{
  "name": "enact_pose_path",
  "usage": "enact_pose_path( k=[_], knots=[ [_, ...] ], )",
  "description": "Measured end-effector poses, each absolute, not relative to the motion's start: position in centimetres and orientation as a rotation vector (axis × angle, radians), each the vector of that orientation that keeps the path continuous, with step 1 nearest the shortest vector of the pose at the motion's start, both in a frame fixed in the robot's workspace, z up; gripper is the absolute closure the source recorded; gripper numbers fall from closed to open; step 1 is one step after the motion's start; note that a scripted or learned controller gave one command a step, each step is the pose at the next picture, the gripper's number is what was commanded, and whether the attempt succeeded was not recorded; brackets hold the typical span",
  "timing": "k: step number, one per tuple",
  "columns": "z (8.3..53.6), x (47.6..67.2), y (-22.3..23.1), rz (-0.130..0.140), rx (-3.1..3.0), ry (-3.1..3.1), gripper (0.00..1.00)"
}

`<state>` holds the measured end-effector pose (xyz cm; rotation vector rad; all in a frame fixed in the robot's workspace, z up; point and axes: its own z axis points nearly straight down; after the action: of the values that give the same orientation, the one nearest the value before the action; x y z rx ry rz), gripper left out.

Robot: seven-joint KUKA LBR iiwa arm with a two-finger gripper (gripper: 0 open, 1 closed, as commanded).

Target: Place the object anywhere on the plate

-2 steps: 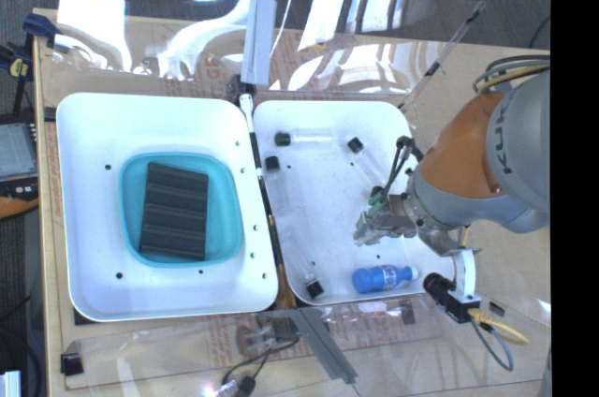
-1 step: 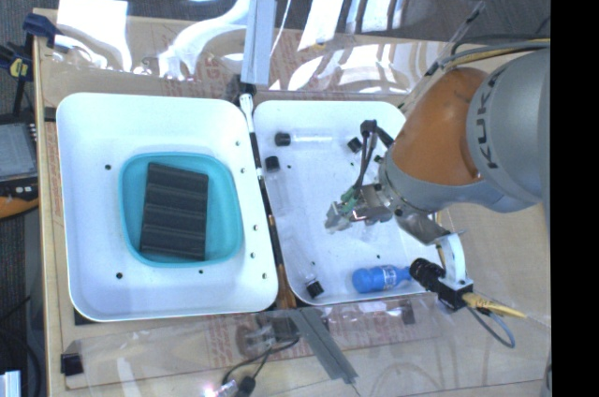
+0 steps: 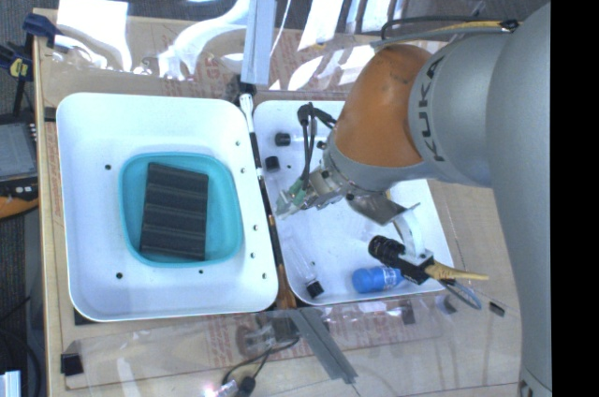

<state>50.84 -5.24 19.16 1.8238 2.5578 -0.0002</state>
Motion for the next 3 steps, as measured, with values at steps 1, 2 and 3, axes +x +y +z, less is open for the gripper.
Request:
enact_pose_path(
  k=[1, 2, 3],
  knots=[
    [19.2, 50.8, -5.3, 0.0, 1.824, 2.557, 0.0],
    [19.1, 51.0, 0.7, -0.001, 1.822, 2.558, 0.0],
    [20.8, 50.5, 4.7, -0.003, 1.853, 2.539, 0.0]
  ],
)
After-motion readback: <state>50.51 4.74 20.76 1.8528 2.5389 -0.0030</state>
